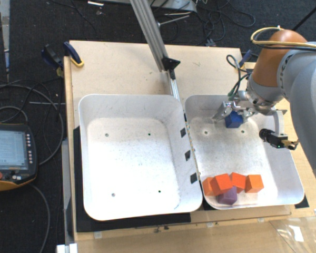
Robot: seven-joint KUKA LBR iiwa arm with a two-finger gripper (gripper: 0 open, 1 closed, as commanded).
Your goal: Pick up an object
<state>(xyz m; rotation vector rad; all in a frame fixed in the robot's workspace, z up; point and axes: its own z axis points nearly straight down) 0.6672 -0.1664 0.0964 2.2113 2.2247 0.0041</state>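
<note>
My gripper (234,112) hangs over the back part of the right bin (284,165), reaching in from the right. A small blue block (233,121) sits between its silver fingers, and they are shut on it. Near the front edge of the same bin lie three orange blocks (217,185) (237,181) (254,183) in a row. A purple block (227,196) rests just in front of them.
The left bin (89,141) lies beside the right one. A slanted metal post (152,30) comes down to the back edge between the bins. A black fitting (274,138) juts from the arm over the right bin's right side.
</note>
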